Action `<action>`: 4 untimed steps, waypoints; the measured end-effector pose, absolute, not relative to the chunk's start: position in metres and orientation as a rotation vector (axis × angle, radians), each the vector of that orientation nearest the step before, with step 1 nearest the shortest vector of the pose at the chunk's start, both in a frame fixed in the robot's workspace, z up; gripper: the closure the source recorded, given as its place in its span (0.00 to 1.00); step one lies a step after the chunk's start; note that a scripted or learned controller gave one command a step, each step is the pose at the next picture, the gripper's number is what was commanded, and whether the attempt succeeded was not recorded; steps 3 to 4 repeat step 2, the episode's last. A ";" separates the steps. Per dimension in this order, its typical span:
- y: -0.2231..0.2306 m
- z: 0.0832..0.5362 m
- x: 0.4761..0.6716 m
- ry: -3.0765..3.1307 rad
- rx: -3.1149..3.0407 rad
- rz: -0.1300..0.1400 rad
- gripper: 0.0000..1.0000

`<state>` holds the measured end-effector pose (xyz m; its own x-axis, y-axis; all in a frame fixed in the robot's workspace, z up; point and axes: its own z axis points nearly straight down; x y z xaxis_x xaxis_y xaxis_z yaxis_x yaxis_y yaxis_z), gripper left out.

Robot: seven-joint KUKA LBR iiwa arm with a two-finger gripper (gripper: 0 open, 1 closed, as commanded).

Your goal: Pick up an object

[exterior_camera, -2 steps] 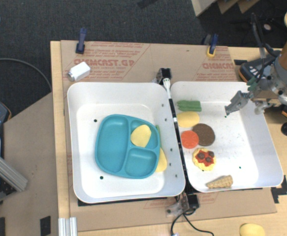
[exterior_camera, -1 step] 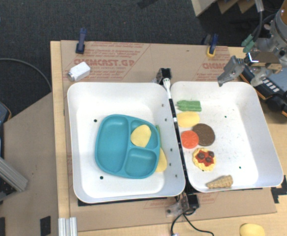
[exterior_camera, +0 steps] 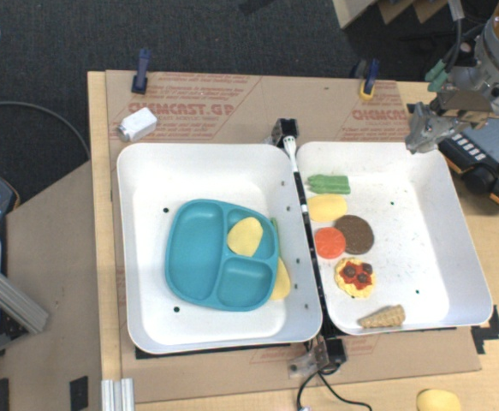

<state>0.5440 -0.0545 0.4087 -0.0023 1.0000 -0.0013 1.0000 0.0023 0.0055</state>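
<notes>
Looking down on the bench (exterior_camera: 232,101), we saw the tool (exterior_camera: 422,137) hanging over the far right corner of the right bin (exterior_camera: 454,229), at its rim and well apart from everything lying in it. Whether its fingers were spread or pressed together we could not tell (they showed as one grey blur against the bin's edge), and nothing appeared between them.

The things to pick lay in a loose column along the right bin's left side. Farthest from us sat a green piece (exterior_camera: 328,184), with a pale yellow piece (exterior_camera: 327,207) just beside it on the near side. Below those, an orange-red round (exterior_camera: 329,243) touched a brown disc (exterior_camera: 354,234). Nearer still lay a small yellow round with red spots (exterior_camera: 355,277), like a toy pizza, and by the near rim a tan wedge (exterior_camera: 382,317).

In the left bin (exterior_camera: 146,195) rested a teal divided tray (exterior_camera: 206,255). A yellow oval piece (exterior_camera: 246,236) lay in its upper right compartment, and another yellow piece (exterior_camera: 281,281) peeked out from under the tray's right edge.

A small white block (exterior_camera: 137,124) sat on the bench beyond the left bin.
</notes>
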 end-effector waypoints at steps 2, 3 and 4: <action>0.058 0.437 0.485 2.233 2.207 0.009 1.00; 0.058 0.437 0.485 2.233 2.207 0.009 1.00; 0.058 0.437 0.485 2.233 2.207 0.009 1.00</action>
